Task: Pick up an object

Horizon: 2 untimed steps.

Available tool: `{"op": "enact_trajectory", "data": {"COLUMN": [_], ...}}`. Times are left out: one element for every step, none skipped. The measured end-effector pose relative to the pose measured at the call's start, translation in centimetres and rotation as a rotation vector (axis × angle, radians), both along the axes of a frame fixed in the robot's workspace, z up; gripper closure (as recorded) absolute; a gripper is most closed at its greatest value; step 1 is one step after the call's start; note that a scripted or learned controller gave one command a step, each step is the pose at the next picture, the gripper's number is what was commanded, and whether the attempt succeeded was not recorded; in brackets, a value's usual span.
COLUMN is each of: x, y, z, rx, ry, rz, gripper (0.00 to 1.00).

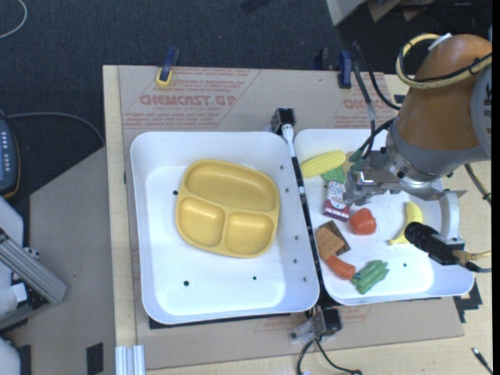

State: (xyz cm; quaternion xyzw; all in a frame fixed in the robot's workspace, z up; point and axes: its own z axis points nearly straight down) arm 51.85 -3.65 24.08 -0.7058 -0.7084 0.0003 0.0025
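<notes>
My gripper hangs low over the back middle of the right bin, under the grey and orange arm. It is just right of a red and white packet and just above a red tomato. A yellow corn cob lies behind it to the left. A brown block, an orange carrot piece and green pea pods lie nearer the front. A yellow banana shows to the right, partly hidden by the robot.
The left bin holds a yellow plate with three compartments. A black divider edge runs between the two bins. Clamps sit at the back of the bench.
</notes>
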Motion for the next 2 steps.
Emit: {"op": "enact_trajectory", "data": {"x": [-2.1, -2.4], "y": [1.8, 2.0], "z": [-0.8, -2.4], "rx": [-0.001, -0.002], "ry": [0.001, 0.001], "rz": [-0.002, -0.005], "gripper": [1.0, 1.0]}}
